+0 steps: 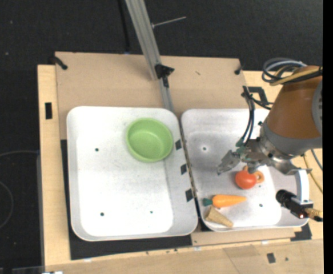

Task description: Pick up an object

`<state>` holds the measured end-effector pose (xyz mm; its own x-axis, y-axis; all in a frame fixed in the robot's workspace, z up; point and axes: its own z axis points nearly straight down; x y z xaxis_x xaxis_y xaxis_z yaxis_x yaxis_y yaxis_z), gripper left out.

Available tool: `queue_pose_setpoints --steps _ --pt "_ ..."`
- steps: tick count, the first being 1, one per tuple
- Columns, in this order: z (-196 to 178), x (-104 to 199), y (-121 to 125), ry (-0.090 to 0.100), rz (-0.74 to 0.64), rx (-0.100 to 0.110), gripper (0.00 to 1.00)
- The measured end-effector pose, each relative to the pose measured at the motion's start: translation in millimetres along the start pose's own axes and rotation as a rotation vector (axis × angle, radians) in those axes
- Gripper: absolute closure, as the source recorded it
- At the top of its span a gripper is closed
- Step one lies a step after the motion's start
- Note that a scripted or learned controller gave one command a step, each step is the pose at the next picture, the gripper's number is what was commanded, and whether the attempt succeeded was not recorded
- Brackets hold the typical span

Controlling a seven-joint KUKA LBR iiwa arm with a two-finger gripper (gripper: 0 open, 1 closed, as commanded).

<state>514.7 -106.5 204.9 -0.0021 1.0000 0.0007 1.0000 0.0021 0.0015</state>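
My gripper [243, 165] hangs over the right bin [212, 130], below the orange wrist band. It is open, with one grey finger [228, 161] splayed out to the left. A red-orange round toy with a small handle [246, 180] lies in the bin just under the gripper, and I cannot tell whether they touch. An orange carrot [228, 200] lies in front of it. A tan wedge [219, 217] rests at the bin's front rim.
A green bowl [149, 140] sits in the left bin [97, 198], near its back right corner. A slanted metal pole [146, 36] rises behind the bins. A black fitting with a red tip [292, 203] sticks out at the right bin's front right.
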Motion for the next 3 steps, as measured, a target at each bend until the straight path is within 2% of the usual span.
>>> queue_pose_setpoints --steps 1,2,3 --pt "0 0 0 0.000 0.002 -0.001 0.00" --pt "55 2 -10 -0.001 0.003 0.006 0.00" --pt "106 1 -10 -0.002 0.003 0.001 0.00"
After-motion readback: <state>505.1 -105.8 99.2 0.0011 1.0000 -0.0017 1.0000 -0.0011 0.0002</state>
